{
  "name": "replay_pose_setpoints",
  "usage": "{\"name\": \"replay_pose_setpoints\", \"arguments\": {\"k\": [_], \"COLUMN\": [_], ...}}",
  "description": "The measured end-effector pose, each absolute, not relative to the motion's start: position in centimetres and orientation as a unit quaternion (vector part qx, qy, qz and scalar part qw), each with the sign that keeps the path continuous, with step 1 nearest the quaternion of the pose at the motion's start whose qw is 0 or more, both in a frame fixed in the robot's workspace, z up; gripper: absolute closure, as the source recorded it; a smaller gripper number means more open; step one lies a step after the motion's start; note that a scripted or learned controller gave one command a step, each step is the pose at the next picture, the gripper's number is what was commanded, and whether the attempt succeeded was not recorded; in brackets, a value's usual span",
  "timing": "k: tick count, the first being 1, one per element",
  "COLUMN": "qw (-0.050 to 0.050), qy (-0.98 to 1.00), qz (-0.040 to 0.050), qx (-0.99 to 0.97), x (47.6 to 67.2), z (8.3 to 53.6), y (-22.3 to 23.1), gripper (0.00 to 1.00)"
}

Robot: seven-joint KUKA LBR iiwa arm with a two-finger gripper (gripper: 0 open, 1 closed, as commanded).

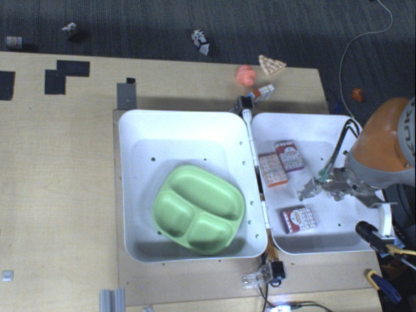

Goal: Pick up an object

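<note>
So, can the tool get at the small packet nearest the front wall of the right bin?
Probably yes: the tool hangs just above that packet, and nothing lies on it.

Divided tray (198,208) in left bin (140,130); three small packets (298,219) in right bin (312,130).

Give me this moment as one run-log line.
arm: over right bin | gripper: above bin floor, holding nothing visible | small packs: three in right bin | green divided tray: in left bin

Even, bright overhead light, soft shadows, slightly blurry low-resolution picture throughout.
</note>
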State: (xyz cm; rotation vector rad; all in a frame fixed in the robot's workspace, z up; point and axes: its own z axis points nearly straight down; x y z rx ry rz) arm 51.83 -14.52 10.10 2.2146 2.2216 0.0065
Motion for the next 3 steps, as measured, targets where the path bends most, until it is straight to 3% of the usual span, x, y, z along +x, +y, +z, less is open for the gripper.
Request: {"name": "replay_pose_setpoints", "arguments": {"k": [1, 2, 3], "qw": [0.006, 0.008, 0.008], "qy": [0.708, 0.709, 0.709], "qz": [0.0031, 0.0052, 0.0050], "qx": [0.706, 0.706, 0.706], "x": [49.3, 49.5, 49.5], "z": [8.7, 9.9, 9.9], "y": [-9.5, -9.4, -9.4], "gripper": [0.00, 1.00, 0.00]}}
